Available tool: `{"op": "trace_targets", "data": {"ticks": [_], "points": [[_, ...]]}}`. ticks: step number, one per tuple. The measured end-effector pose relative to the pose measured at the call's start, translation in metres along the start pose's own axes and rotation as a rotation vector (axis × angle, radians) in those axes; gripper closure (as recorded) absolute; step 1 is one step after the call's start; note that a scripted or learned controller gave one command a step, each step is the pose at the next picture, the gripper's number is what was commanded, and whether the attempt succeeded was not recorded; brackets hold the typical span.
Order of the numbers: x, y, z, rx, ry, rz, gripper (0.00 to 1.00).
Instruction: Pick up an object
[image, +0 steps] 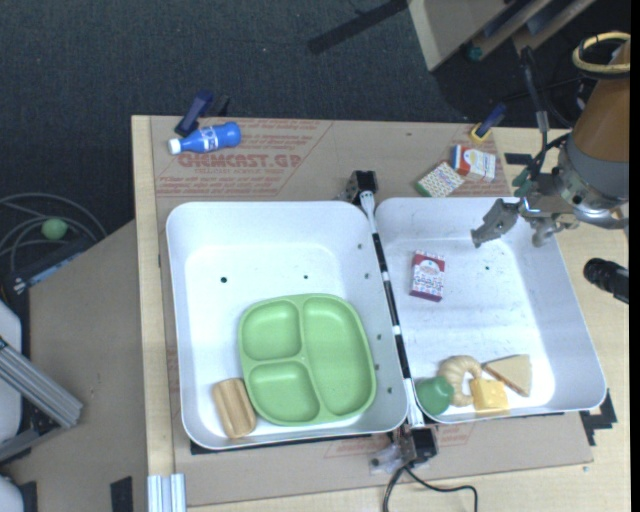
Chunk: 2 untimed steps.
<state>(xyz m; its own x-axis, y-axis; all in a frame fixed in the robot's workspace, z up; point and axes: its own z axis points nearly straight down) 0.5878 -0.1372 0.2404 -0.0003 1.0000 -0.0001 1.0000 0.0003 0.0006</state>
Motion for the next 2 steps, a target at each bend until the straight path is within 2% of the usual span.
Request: {"op": "trace_targets", "data": {"ticks": [1, 2], "points": [[0.036, -0.01, 0.098, 0.003, 0.001, -0.001, 0.0], [0.041, 0.006, 0.147, -0.002, 0.002, 0.0, 0.0]]}}
